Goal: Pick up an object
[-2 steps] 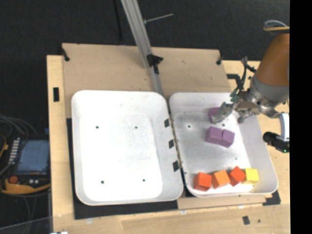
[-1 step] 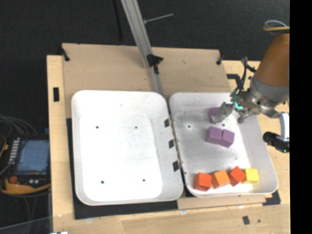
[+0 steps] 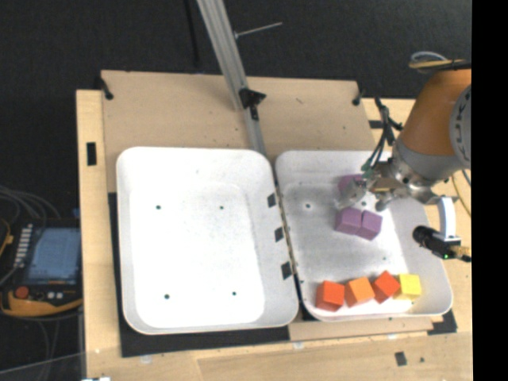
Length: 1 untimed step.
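End effector [image 3: 371,193] low over the right bin [image 3: 311,182], upper middle; whether it is apart, together or clamped cannot be told from this angle. Grey arm with orange band [image 3: 432,125] enters from 3 o'clock. Purple block [image 3: 358,222] just beside the end effector at its 6 o'clock; a smaller purple piece [image 3: 348,185] at its 9 o'clock, touching or not unclear. Along the bin's 6 o'clock wall, 4 blocks in a row: red-orange block [image 3: 330,294], orange block [image 3: 359,290], red block [image 3: 386,285], yellow block [image 3: 409,284]. Left bin [image 3: 190,236] alongside at 9 o'clock, both on the tan surface [image 3: 175,109].
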Available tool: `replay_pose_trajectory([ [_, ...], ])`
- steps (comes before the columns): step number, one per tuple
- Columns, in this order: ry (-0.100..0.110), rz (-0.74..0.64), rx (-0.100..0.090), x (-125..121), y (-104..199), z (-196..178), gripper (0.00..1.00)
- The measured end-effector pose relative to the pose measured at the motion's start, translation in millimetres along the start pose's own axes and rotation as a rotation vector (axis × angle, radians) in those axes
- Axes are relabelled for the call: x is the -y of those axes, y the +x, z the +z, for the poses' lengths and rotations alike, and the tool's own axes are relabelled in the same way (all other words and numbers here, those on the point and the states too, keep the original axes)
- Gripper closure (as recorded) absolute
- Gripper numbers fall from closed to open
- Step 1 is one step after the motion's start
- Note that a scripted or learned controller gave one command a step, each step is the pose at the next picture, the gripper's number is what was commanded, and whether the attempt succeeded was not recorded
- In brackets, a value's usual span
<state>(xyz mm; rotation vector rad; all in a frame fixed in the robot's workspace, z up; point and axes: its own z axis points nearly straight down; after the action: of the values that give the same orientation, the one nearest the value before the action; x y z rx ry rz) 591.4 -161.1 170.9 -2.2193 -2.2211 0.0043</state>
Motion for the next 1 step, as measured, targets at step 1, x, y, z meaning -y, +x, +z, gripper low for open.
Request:
replay_pose_trajectory([
  [1,-0.01,0.003,0.005,1.4,-7.7,38.7,0.0],
])
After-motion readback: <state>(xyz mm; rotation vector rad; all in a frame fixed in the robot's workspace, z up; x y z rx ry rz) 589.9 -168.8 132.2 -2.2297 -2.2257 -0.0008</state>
